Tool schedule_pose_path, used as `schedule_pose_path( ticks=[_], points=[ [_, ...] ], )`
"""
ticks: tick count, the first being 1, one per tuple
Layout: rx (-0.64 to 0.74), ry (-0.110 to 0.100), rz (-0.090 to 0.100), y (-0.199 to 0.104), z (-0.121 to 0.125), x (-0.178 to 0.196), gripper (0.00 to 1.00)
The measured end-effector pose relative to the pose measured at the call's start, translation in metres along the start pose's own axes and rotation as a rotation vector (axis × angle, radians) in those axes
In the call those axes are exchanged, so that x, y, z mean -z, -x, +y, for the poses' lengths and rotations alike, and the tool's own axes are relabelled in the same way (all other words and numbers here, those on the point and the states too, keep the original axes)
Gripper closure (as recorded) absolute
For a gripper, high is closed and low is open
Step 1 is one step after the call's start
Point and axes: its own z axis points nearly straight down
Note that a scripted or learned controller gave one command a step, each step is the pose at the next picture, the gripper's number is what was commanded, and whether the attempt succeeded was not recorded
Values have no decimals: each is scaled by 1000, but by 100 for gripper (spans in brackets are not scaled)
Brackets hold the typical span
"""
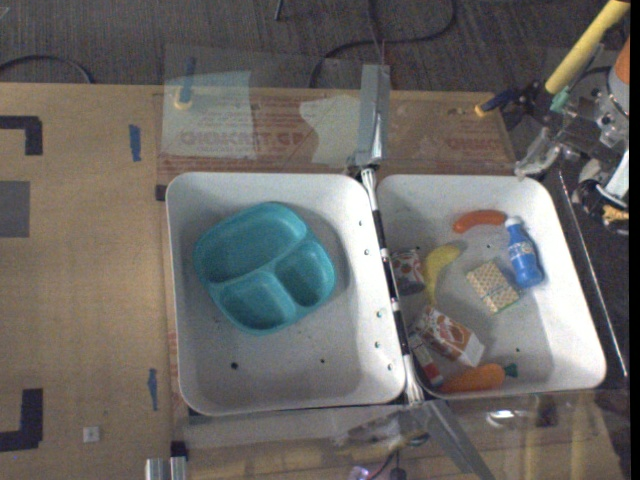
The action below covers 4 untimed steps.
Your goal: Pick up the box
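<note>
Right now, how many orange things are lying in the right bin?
2. One orange sausage-shaped item lies near the far wall of the right bin. One carrot lies at the near wall, beside the box. Others may be hidden under things.

Lying across the view: a tan bench [80, 268]. Sitting directly on it, two shallow white bins side by side, the left bin [190, 368] touching the right bin [575, 358] along a shared edge. Behind the left bin, lying flat on the bench, a clear plastic sheet [250, 123]. Left of the left bin, sticking to the bench, blue tape strips [134, 142] and black corner marks [25, 133].
</note>
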Motion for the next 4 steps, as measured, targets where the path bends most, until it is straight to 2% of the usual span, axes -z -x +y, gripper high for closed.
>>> schedule_pose_path(
  ticks=[1, 2, 3, 4],
  points=[
    [-317, -7, 1, 14, -57, -90, 0],
    [-308, 2, 2, -30, -38, -180, 0],
    [-308, 4, 0, -29, -37, -169, 100],
    [32, 2, 0, -26, 14, -102, 100]
  ],
)
